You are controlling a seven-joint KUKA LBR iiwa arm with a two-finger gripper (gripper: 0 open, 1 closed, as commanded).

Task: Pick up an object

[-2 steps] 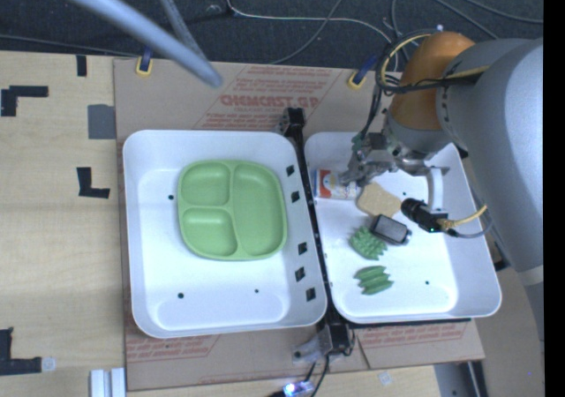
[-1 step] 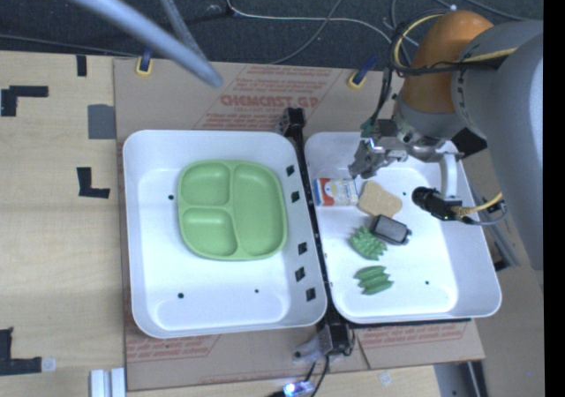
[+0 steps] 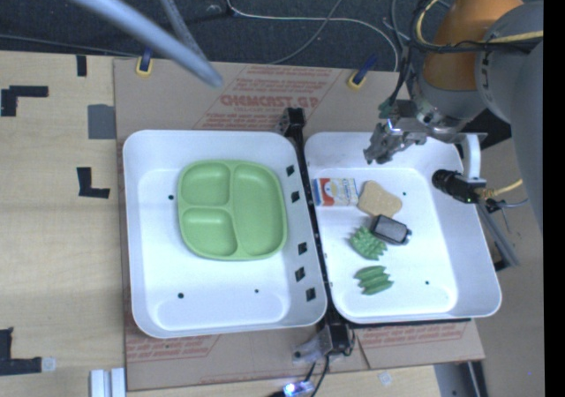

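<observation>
Nearest the camera, in the right-hand shallow white bin [image 3: 459,285], a small green pea-pod-shaped toy [image 3: 372,279] lies on the bin floor, clear of its neighbours. Just beyond it, a knobbly green cluster, plastic by the look [image 3: 368,243], sits close against a small dark rounded block [image 3: 388,229]. The block's far edge meets a tan wedge shaped like a slice of bread [image 3: 380,199]. Left of the wedge, a small white carton with red and blue print [image 3: 335,191] lies flat beside the divider between the bins. In the left-hand white bin [image 3: 150,245], a pale green plastic plate with three compartments [image 3: 233,210] rests flat, roughly centred. At the far end of the right bin, the grey two-finger gripper [image 3: 381,153] hangs over the far rim area, well apart from every object, with nothing seen between its tips; whether the jaws are spread or pressed together cannot be told from this angle. Above it, the orange band of the arm [image 3: 463,33] reaches in from the far right.
</observation>
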